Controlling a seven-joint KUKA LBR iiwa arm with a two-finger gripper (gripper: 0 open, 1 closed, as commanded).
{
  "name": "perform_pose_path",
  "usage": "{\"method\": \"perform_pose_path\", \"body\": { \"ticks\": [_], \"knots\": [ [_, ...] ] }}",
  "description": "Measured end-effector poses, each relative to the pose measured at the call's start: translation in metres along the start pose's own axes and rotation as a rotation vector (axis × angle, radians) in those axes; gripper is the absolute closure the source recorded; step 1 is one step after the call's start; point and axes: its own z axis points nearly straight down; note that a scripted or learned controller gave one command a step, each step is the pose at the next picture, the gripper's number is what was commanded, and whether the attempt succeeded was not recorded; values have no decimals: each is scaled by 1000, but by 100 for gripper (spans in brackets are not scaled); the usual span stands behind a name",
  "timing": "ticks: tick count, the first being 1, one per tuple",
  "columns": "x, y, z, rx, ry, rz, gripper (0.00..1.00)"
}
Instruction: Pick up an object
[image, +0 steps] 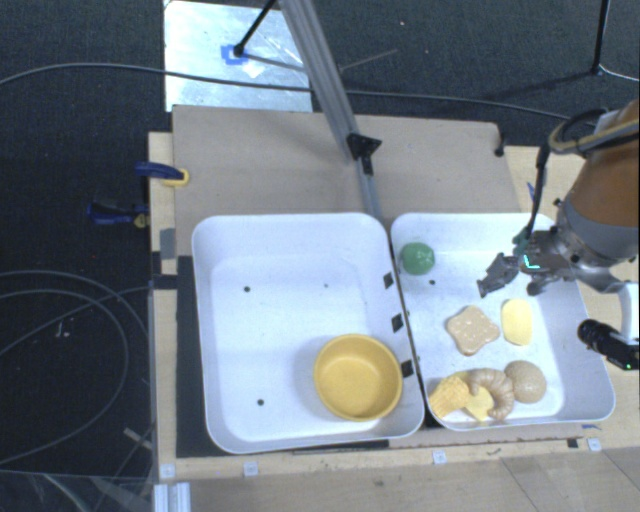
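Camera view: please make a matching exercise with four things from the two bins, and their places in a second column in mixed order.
Things:
1. yellow bowl
2. green ball
3. toast-shaped piece
4. croissant

Places:
A. right bin, far left corner
B. right bin, near edge
C. left bin, near right corner
D. right bin, middle

Pairs: 1-C, 2-A, 3-D, 4-B
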Motion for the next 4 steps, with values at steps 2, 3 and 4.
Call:
{"method": "perform_pose_path", "body": {
  "ticks": [2, 3, 4],
  "knots": [
    [3, -2, 62, 5, 1, 4, 0],
    [3, 1, 104, 3, 0, 5, 0],
    [3, 2, 149, -3, -2, 4, 0]
  ]
}}
